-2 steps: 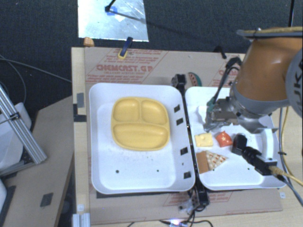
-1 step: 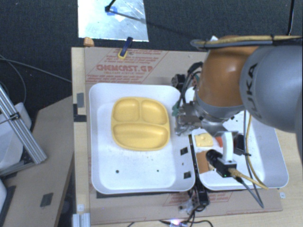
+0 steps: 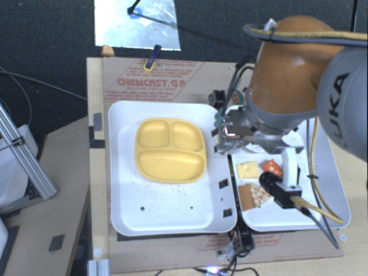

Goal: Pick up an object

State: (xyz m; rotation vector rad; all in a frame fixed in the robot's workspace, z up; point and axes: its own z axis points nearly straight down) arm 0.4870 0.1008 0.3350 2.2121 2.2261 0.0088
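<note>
1. Even, fairly bright overhead light is falling across both white bins point(image 3: 172, 226), which are reading slightly washed out.
2. A reflective sheet point(image 3: 137, 15) at the far edge is glaring pale blue-white.
3. The orange band point(image 3: 290, 62) of the arm is looming large and soft, slightly out of focus.
4. Shadows are staying faint; the surrounding dark floor is showing grainy noise.

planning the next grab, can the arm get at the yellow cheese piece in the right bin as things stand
Probably yes. The cheese piece lies uncovered in the right bin, just below the arm's wrist, with the red piece close beside it, so a clean grasp may be tight.
</note>
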